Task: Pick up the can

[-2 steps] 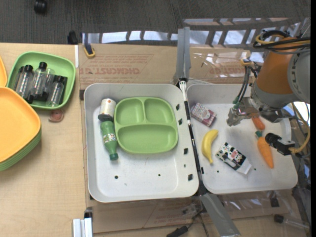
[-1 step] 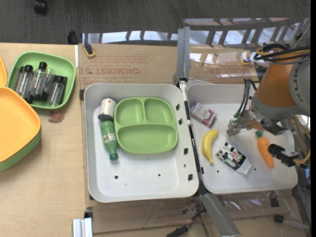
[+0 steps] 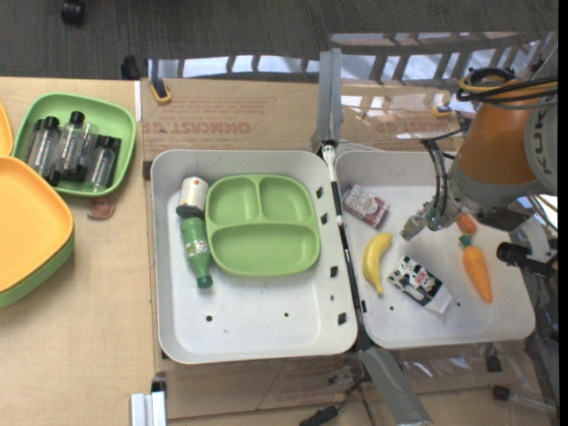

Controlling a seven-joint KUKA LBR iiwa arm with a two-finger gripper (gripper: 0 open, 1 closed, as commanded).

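Can [image 3: 193, 191], the white cylinder with a red mark, lies in the left bin [image 3: 177, 327] near its upper left corner, just beside the cap end of a green bottle [image 3: 196, 248] and close to a green divided plate [image 3: 263, 223]. The arm's pincer [image 3: 419, 223] hangs over the right bin [image 3: 497, 331], above a banana [image 3: 376, 258], a pink packet [image 3: 365, 204], a printed black and white packet [image 3: 417, 281] and a carrot [image 3: 477, 272]; whether it is spread or pressed together I cannot tell from here. It holds nothing that I can see. To do this well, the arm should probably cross well over to the left bin, come down straight over the can, and close across its narrow width, keeping clear of the bottle and the plate rim.
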